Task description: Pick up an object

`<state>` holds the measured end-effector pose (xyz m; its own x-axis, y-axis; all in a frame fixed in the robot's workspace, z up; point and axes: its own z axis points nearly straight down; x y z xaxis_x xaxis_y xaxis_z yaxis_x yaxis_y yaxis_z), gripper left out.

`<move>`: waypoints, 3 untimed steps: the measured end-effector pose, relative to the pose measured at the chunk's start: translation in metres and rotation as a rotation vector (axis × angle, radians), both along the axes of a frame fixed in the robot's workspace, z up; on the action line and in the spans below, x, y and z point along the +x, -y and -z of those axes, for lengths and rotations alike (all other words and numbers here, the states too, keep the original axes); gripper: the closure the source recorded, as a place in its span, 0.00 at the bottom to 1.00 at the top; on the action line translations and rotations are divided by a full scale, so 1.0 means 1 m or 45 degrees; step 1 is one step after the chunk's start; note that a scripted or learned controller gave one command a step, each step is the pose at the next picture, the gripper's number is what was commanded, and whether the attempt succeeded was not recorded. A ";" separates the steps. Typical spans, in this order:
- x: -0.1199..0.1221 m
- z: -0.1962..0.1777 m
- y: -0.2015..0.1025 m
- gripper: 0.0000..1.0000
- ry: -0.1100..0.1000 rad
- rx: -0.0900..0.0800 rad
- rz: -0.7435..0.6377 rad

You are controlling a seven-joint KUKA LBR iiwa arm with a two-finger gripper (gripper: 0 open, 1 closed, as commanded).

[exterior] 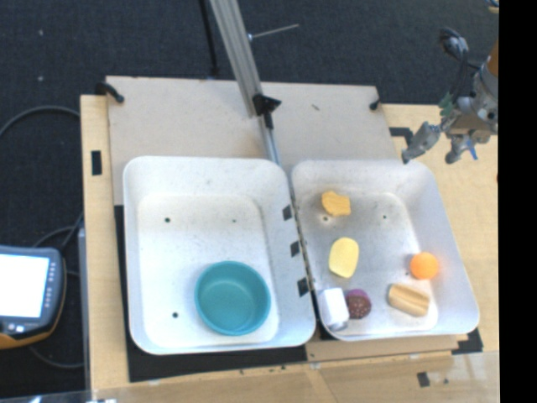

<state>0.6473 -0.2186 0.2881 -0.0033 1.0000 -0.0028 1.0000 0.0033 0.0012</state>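
Observation:
My gripper (439,144) hangs at the right edge of the view, above the far right corner of the right bin (436,191). Its two fingers stand apart and nothing is between them. Inside the right bin lie a yellow chunk (336,203), a pale yellow oval piece (344,257), an orange ball (424,265), a tan wooden block (409,299), a dark maroon ball (359,304) and a white cylinder (335,307). A teal bowl (233,298) sits in the left bin (151,225).
A slanted metal pole (239,49) rises from a clamp behind the seam between the bins. A screen device (27,292) sits at the left edge. Cables run over the dark floor at the left.

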 end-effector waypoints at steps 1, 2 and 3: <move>0.000 0.000 0.000 0.00 -0.001 -0.001 -0.001; -0.001 0.042 -0.001 0.00 -0.005 0.001 0.002; -0.003 0.087 -0.006 0.00 -0.006 0.002 0.001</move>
<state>0.6439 -0.2125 0.2015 -0.0025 1.0000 -0.0013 1.0000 0.0025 -0.0034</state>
